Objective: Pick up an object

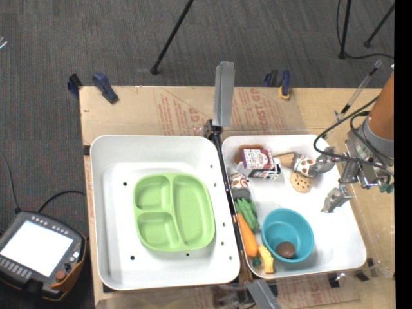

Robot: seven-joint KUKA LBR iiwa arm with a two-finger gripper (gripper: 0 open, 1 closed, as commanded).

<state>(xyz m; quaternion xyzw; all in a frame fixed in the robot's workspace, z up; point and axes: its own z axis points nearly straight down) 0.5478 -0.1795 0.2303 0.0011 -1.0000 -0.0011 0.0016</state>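
So the claw (328, 184) is hanging wide open, holding nothing, and the cookie (300, 182) is probably sitting just left of it.

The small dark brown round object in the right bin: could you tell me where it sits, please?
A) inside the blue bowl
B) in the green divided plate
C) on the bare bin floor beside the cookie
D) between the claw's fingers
A: the small dark brown round object lies inside the round blue plastic bowl, near its lower edge, in the shallow white right bin.
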